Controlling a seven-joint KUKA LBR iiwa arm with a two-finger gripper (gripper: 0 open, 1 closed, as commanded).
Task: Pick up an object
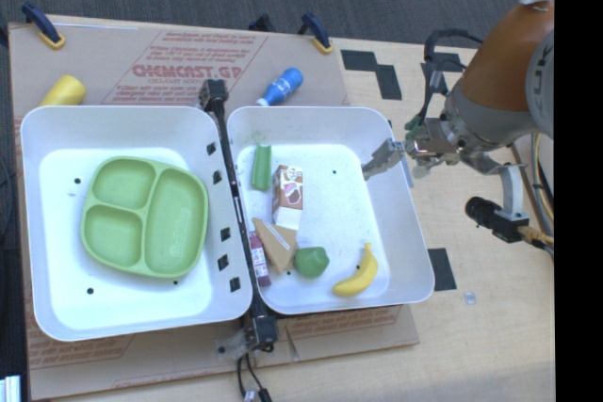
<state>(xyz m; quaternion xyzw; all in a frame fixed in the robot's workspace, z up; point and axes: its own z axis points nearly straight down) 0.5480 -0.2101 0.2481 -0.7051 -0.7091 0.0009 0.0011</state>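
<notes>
The right white bin (396, 202) holds a green stick (261, 165), a brown-and-white carton (288, 196), a tan wedge (275, 245), a dark maroon bar (258, 257), a green round piece (311, 262) and a yellow banana (358, 273). My gripper (384, 159) hangs over the bin's right rim, to the upper right of the objects and apart from all of them. Nothing shows between its fingers. The orange-banded arm (504, 61) reaches in from the right.
The left bin (47, 155) carries a light green divided plate (144, 217). Behind the bins, on cardboard, lie a blue-and-white bottle (281, 87) and a yellow object (64, 90). Clamps sit along the cardboard's back edge. Cables trail at the right.
</notes>
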